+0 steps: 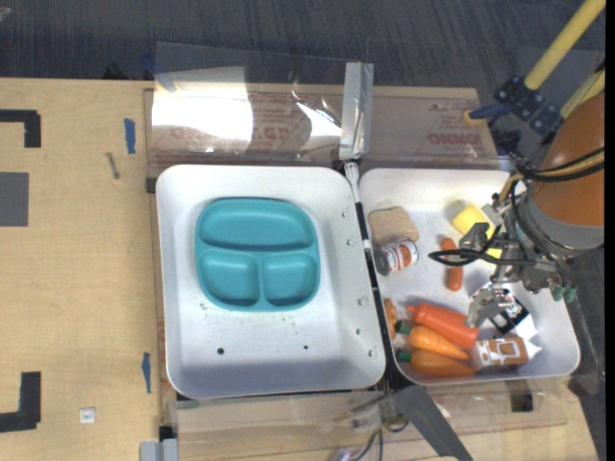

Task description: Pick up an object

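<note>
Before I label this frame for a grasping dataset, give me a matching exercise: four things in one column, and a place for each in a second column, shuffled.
Things:
1. teal plastic three-compartment tray
2. yellow block
3. large orange toy carrot
4. brown toy bread slice

Places:
A. right bin, far side, beside the gripper
B. right bin, near its front edge
C. middle of the left bin
D. right bin, far-left area by the divider

Pairs: 1-C, 2-A, 3-B, 4-D

Wooden bench (67,286) bearing two white bins (183,353)
</note>
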You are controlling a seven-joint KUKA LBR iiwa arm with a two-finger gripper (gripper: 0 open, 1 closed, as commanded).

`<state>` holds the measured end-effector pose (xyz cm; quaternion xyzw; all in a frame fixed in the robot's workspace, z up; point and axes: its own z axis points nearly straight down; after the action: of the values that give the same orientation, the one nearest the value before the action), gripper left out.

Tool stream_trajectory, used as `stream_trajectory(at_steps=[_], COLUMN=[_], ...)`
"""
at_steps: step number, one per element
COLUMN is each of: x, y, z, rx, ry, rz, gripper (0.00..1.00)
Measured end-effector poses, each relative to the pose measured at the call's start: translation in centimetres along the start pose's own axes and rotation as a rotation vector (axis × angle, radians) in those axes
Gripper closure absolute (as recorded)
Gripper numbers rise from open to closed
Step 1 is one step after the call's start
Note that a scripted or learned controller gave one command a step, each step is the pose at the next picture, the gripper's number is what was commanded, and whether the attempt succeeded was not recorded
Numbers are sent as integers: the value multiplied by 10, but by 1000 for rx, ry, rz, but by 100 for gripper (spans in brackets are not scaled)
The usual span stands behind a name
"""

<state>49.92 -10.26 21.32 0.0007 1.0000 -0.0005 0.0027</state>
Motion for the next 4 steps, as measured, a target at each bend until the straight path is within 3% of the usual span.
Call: stream_trajectory(at_steps=[1,2,3,4], x=[13,-26,-118,-89], y=[-16,-14,-18,2], z=[113,124,125,124], rx=[4,0,0,3], ry=[-15,-3,-7,-8], rz=[46,214,-129,-99], gripper=[0,0,0,0])
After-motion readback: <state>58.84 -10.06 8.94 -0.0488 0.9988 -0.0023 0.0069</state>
